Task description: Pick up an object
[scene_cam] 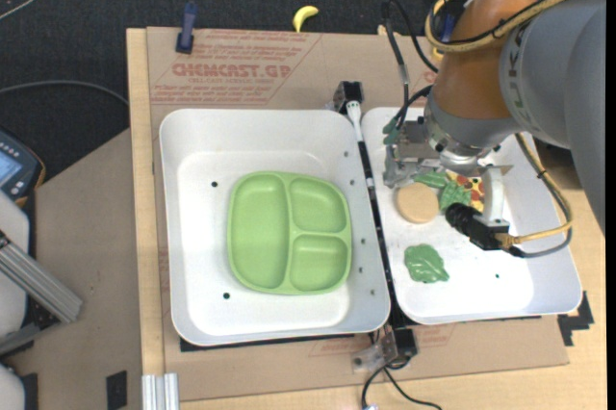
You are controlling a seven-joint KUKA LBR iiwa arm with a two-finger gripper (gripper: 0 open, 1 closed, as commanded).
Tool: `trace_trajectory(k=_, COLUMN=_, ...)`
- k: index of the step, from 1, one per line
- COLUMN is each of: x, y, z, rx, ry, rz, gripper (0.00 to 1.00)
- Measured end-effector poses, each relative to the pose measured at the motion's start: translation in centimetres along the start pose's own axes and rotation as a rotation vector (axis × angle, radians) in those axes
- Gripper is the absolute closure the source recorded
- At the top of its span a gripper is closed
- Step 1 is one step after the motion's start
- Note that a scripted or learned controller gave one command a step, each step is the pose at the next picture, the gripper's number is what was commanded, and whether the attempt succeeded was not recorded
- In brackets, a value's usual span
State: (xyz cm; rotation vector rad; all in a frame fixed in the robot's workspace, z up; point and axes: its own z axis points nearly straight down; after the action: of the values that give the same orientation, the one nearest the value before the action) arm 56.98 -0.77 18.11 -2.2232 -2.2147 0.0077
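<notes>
The right bin (539,288) holds a tan round disc (417,205), a green leafy piece (424,264), and a green and red-yellow object (459,192) partly under the arm. My gripper (423,169) hangs low over the bin's upper left, just above the tan disc and beside the green and red object. The wrist hides its fingertips. A green divided plate (288,232) lies in the left bin (188,158).
The arm's grey body and orange band (481,62) cover the right bin's upper part. A black cable (500,240) loops over that bin. A black clamp (348,96) sits at the bins' top junction. A yellow item (305,15) and a blue clip (186,28) lie behind the bench.
</notes>
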Motion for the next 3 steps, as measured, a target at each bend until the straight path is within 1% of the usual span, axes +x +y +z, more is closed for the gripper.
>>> trace_trajectory(k=1, x=4.1, y=-7.1, z=-0.3, rx=0.002, ry=0.004, rz=-0.007, gripper=1.0)
trace_trajectory(k=2, x=5.9, y=-6.8, z=-1.7, rx=-0.008, ry=0.002, rz=-0.006, gripper=1.0)
trace_trajectory(k=3, x=5.8, y=-6.7, z=-2.7, rx=-0.01, ry=0.001, rz=-0.004, gripper=1.0)
